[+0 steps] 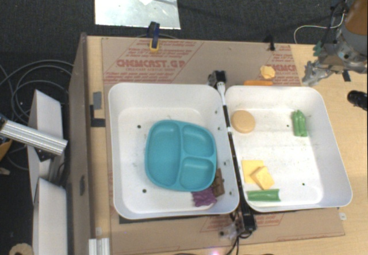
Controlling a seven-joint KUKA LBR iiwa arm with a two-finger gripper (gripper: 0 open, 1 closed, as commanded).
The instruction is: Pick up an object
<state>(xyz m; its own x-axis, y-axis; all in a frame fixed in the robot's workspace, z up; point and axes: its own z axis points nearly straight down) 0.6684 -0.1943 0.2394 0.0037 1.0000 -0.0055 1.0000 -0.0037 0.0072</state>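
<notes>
- Grey gripper [315, 71] hangs beyond the right bin's [333, 150] far right corner; you cannot tell its state.
- Green piece [299, 123] lies near that corner; descend onto it next.

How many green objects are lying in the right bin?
2. One green piece lies near the right bin's far right side; another green piece lies at its near edge, below the yellow pieces.

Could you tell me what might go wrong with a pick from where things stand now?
The yellow pieces touch each other in the right bin, so a grab there might pinch two or slip off. The green piece lies by the bin's near wall, which could block a finger. The gripper sits outside the bin, beyond its far rim.
</notes>
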